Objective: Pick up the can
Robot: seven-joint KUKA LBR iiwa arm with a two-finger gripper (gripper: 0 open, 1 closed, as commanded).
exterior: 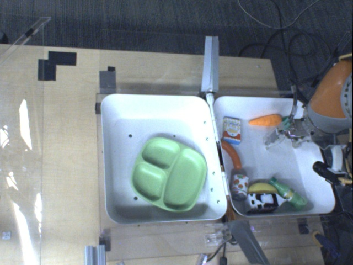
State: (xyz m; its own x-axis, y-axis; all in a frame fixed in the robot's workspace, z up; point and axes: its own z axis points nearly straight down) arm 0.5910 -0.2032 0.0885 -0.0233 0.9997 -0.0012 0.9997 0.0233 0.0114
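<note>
The arm's gripper (282,132) hovers with jaws spread, holding nothing, apart from the can (239,184).

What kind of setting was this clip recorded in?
Most likely a robotics lab test bench. Two white bins sit side by side on a wooden bench, toy food such as a carrot and a can lies in one, and loose cables trail over grey carpet behind.

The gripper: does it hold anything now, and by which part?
Nothing is held. The gripper hangs over the right bin, just below the carrot, far from the can.
</note>
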